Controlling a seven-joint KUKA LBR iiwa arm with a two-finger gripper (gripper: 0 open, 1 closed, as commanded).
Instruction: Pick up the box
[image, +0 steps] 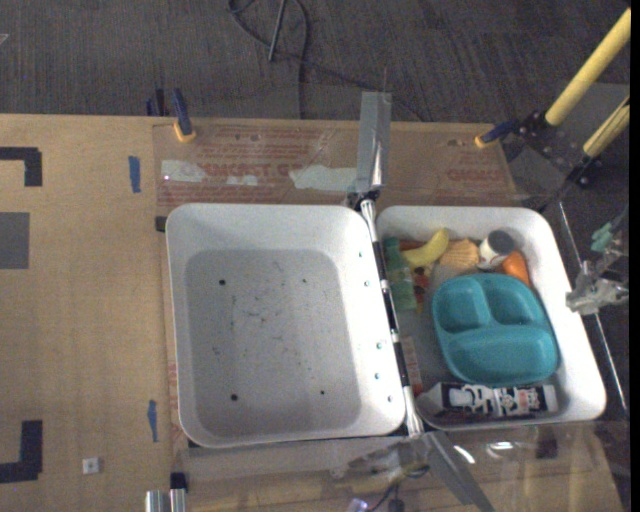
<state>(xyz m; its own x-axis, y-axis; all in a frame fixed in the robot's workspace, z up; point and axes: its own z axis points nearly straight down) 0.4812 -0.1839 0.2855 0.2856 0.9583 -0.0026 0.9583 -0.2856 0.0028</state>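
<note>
The box (498, 399) is long and narrow, black and white with printed lettering. It lies flat along the front wall of the right bin (560, 235), its long side running left to right. Just behind it, a teal divided plate (493, 326) fills much of that bin's middle, and its front rim comes close to the box.
Behind the plate lie a yellow banana (428, 247), a tan item (461, 255), an orange item (516, 267) and a grey round thing (499, 241). Green pieces (399, 283) line the bin's left wall. The left bin (180, 300) adjoins. Yellow poles (590, 65) stand at top right.
</note>
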